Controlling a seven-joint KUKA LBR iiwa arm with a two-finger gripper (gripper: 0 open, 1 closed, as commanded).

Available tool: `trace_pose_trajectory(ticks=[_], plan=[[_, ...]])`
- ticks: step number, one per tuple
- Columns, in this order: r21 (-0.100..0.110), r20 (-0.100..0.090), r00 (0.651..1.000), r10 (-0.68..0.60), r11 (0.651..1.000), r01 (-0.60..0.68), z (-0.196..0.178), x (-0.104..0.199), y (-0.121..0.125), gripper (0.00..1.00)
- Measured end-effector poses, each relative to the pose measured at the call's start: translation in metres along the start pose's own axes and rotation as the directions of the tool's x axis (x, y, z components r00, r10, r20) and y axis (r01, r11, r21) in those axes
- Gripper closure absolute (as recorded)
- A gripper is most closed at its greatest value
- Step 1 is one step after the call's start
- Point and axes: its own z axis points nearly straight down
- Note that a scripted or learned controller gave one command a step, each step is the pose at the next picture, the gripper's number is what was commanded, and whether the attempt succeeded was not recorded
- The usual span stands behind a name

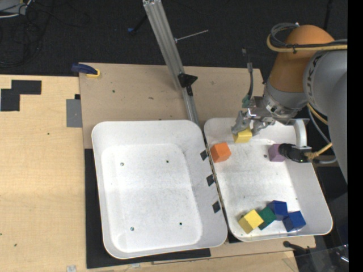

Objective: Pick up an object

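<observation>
Yellow (250,220), green (266,217) and blue blocks (286,215) cluster at right bin (317,208) front; gripper (248,124) pinches small yellow cube (243,135) above orange block (220,152).

Open bin floor (255,186) between blocks

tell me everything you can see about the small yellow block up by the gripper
The small yellow block is a matte, cube-like piece, tilted with a paler top face. It sits between the fingers of the two-finger gripper, over the far part of the right white bin, with a shadow beneath it. Whether it touches the bin floor is unclear.
</observation>
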Motion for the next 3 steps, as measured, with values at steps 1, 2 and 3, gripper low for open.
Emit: trace_pose_trajectory(ticks=[1, 2, 3], plan=[[0.0, 0.0, 1.0, -0.001, 1.0, 0.001, -0.044, -0.004, 0.006, 1.0], [-0.001, 0.0, 1.0, -0.002, 1.0, 0.002, -0.097, -0.005, 0.007, 1.0], [0.008, -0.002, 1.0, -0.002, 1.0, 0.002, -0.076, 0.044, -0.005, 1.0]])
